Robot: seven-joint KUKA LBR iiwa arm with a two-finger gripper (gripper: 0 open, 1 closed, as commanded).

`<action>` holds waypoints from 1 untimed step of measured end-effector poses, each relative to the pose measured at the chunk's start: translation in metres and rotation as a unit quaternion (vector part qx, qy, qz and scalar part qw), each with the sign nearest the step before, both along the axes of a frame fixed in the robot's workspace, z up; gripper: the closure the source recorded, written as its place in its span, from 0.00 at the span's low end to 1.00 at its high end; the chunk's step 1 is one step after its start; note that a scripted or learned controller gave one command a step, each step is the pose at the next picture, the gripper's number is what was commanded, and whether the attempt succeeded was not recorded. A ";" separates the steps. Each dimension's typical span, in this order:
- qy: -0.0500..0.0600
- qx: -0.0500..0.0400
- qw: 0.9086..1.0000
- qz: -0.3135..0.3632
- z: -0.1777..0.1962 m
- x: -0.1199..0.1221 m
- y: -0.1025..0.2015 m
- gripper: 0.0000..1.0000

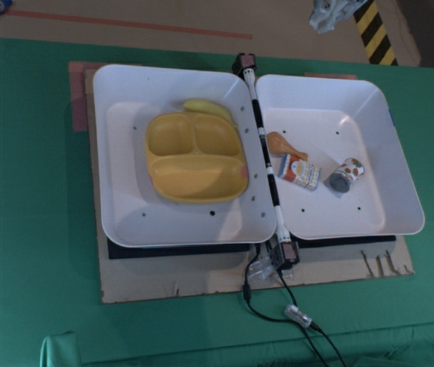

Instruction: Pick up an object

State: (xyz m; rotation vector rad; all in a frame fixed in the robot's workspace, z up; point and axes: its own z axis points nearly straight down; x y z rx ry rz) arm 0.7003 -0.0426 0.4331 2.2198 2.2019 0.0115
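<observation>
In the right bin [400,174], three small things lie close together toward its left half, at about three o'clock from the frame's centre. Nearest lies a small can [344,176] on its side: judged stiff, light, and prone to rolling, so it would best be taken across its round body. Just beside it at nine o'clock rests a small printed carton [299,173], flat-sided and probably the easiest hold. Touching it at eleven o'clock is a toy drumstick [285,144], smooth and tapered. Open floor surrounds them; the divider [261,136] stands near. A yellow divided plate [194,157] sits in the left bin [117,205]. Farthest, at one o'clock, the hand [328,12] hangs beyond the bins; whether it is spread cannot be told.
</observation>
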 end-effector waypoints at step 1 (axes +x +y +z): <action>0.000 0.000 1.000 0.001 0.000 0.000 0.001 1.00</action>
